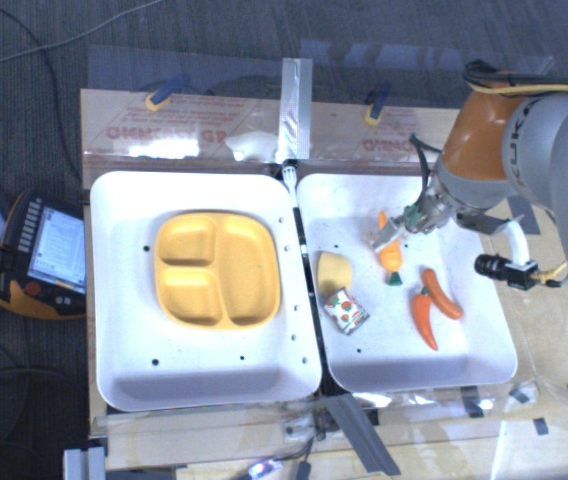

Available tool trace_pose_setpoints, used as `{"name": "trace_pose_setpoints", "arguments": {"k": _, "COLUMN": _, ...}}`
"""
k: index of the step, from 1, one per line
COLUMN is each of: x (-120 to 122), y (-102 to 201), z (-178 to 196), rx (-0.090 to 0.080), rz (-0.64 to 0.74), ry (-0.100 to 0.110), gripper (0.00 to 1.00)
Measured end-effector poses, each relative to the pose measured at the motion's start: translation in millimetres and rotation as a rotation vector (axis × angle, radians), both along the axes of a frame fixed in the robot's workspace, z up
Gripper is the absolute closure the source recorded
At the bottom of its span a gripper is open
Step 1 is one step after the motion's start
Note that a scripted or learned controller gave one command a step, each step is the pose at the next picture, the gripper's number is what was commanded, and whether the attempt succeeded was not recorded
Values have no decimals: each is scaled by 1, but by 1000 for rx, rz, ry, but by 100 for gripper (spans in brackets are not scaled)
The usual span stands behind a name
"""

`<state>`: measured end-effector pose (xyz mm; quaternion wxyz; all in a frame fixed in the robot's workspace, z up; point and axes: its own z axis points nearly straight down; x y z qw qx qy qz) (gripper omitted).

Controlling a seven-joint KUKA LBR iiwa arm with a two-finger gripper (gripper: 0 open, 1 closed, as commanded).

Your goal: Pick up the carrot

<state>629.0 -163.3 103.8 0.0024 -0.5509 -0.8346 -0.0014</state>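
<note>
Hovering gripper (405, 224) low in right bin (484, 363), its state impossible to tell, just beside carrot (391, 258) lying on bin floor; grasping and lifting both remaining, by this judging.

Dark grey carpeted floor (44, 28) surrounds the pale wooden counter (204, 118), with thin black cables (24, 43) trailing across it. A yellow-and-black handheld pendant (44, 263) lies at left.
</note>
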Motion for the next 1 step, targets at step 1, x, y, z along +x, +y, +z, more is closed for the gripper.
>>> {"name": "trace_pose_setpoints", "arguments": {"k": 1, "x": 10, "y": 77, "z": 109, "rx": -5, "rz": -17, "ry": -1, "gripper": 100}}
